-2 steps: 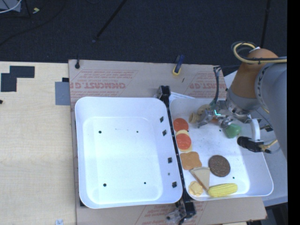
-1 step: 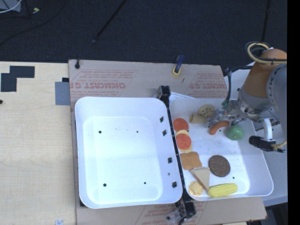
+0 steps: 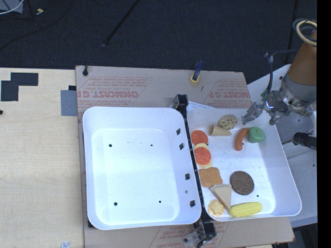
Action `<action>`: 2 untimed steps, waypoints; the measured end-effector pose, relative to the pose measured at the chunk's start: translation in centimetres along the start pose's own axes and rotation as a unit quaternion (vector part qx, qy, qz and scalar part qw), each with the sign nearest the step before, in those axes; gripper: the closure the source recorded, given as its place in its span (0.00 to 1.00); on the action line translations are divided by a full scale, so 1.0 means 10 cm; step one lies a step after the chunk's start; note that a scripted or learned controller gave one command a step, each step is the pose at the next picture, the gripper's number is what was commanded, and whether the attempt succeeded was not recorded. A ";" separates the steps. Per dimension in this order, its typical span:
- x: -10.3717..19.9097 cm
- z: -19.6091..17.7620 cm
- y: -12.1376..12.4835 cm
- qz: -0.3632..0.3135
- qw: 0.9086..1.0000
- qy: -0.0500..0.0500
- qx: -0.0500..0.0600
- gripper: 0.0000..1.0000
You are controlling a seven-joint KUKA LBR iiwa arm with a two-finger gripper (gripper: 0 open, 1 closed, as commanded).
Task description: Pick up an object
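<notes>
The right bin [image 3: 289, 190] holds toy food. A green round piece [image 3: 256, 134] lies beside a red sausage [image 3: 240, 138] near the bin's far right. A chip cookie [image 3: 227, 121] and a pale wedge [image 3: 220, 131] sit to their left. My gripper [image 3: 262, 115] hangs over the bin's far right corner, just above the green piece, open with nothing between its fingers.
Two red tomato slices [image 3: 199, 137], a toast slice [image 3: 210, 176], a brown cookie [image 3: 241, 182], a sandwich wedge [image 3: 223, 194] and a corn cob [image 3: 245, 208] lie in the right bin. The left bin [image 3: 93, 138] adjoins it. A blue-yellow clamp [image 3: 196, 72] sits on the cardboard behind.
</notes>
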State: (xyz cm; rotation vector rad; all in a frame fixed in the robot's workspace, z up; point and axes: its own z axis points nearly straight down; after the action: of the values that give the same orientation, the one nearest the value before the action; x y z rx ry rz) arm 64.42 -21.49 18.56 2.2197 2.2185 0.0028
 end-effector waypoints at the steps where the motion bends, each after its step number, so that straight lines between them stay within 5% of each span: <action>1: 0.46 0.94 -0.01 -0.001 1.000 0.002 0.004 0.00; 2: 0.30 0.94 0.02 -0.005 1.000 0.010 0.002 0.00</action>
State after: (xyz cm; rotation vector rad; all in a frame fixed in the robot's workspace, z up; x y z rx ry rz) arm 64.69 -18.47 9.15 2.2193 2.2425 0.0192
